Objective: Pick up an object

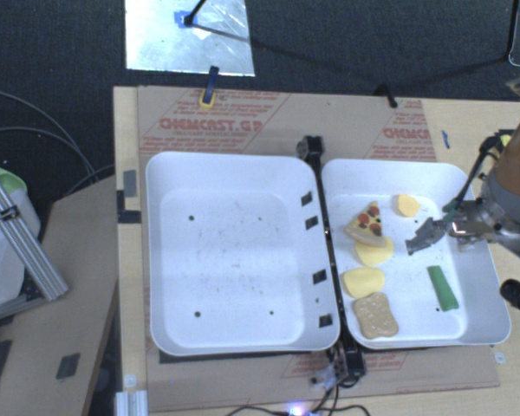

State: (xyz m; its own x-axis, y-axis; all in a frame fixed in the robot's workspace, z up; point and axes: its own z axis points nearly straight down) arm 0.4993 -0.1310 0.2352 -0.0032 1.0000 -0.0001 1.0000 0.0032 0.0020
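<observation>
Objects sit in the right bin [481,315]: a pizza slice [365,224] near its middle, a small yellow piece [407,204] toward the far edge, two more yellow pieces [374,252] [363,281] below the pizza, a cracker [375,315] by the near-left corner, and a green stick [442,287] toward the right edge. The gripper [420,237] hangs over the bin's middle, between the pizza and the stick, nothing between its fingers. Can't tell if they're apart or together. The left bin [160,258] is alongside.
</observation>
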